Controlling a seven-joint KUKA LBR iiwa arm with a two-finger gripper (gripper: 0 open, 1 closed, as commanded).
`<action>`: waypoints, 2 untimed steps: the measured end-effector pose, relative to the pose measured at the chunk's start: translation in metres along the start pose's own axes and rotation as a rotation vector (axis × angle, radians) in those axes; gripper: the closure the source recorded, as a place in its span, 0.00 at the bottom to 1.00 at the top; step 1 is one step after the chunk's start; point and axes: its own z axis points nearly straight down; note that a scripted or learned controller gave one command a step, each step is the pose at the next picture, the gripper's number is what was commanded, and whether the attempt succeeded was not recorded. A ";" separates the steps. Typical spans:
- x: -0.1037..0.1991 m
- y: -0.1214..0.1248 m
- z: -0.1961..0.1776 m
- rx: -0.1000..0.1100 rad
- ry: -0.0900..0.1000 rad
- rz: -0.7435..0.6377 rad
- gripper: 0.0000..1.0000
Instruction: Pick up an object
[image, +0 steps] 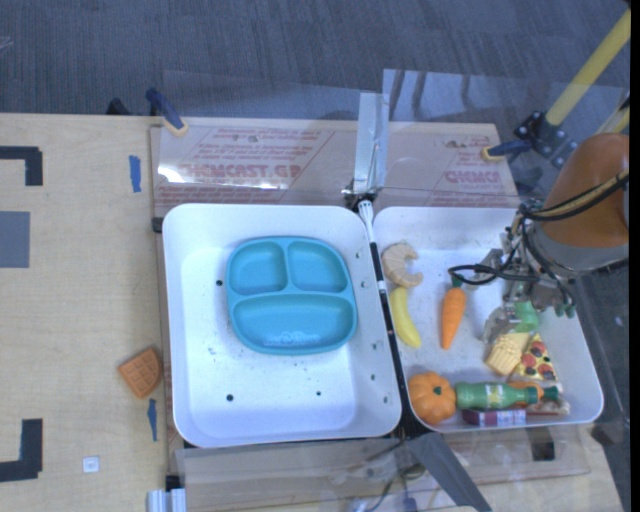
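- Reaching in from the right edge of the frame, the arm (590, 200) hangs its gripper (522, 312) low over the right bin (590, 385), just above the corn cob (506, 350).
- The fingers blur into cables; I cannot tell their opening.
- The pizza slice (538, 362) lies partly behind the bottle (500, 396).
- Red print on the plastic sheet (240, 160) at upper centre is not readable.

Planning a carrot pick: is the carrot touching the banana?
Apart. The camera view shows bare white bin floor between the carrot and the banana along their whole length.
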 end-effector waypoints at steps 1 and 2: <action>-0.005 0.004 -0.014 0.000 -0.016 -0.006 1.00; -0.011 0.044 -0.001 -0.004 -0.003 0.421 1.00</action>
